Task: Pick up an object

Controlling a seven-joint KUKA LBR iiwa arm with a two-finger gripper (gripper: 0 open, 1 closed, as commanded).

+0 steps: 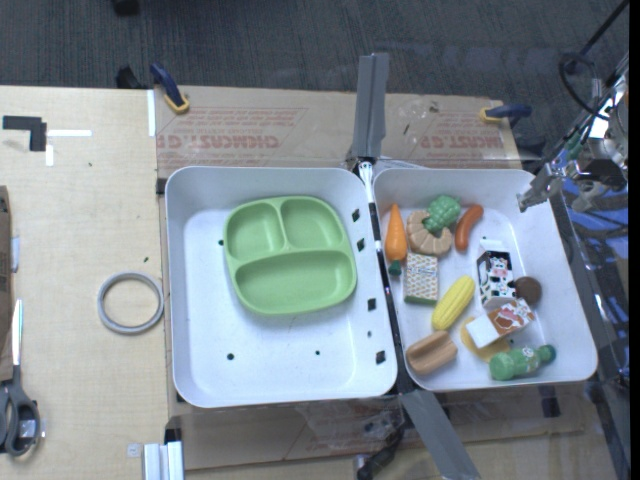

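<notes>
Dark grey carpet floor (300, 18) lies beyond the pale wooden bench (80, 228)

Open floor is left in the left bin (190, 298) all round the green divided plate (290, 254), widest along the near wall and at the left. The right bin (565, 298) is crowded through its middle: a carrot (396, 232), broccoli (442, 211), a sausage (467, 226), a cracker (421, 277), a corn cob (452, 302), a hot dog (431, 351) and a green bottle (520, 362) lie close together, several touching. Bare floor is seen only along its far wall and right side. Between the bins a raised divider (372, 268) is met.
</notes>
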